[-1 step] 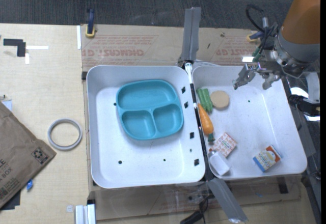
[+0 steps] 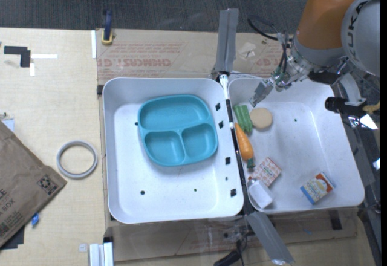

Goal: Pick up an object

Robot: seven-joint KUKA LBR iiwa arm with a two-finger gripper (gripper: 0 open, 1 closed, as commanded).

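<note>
My gripper (image 2: 261, 93) hangs over the far left part of the right bin (image 2: 338, 138), its fingers pointing down and left, just above a round tan cookie (image 2: 261, 118). Nothing shows between the fingers. A green vegetable (image 2: 242, 117) lies next to the cookie, and an orange carrot (image 2: 243, 141) lies along the bin's left wall. Nearer the front are a small patterned packet (image 2: 268, 171), a white cup (image 2: 260, 194) and a small carton (image 2: 317, 188).
The left bin (image 2: 121, 186) holds a teal divided plate (image 2: 178, 129). A roll of tape (image 2: 77, 158) and a brown cardboard box (image 2: 18, 186) lie on the bench at left. A grey divider post (image 2: 227, 41) rises between the bins at the back.
</note>
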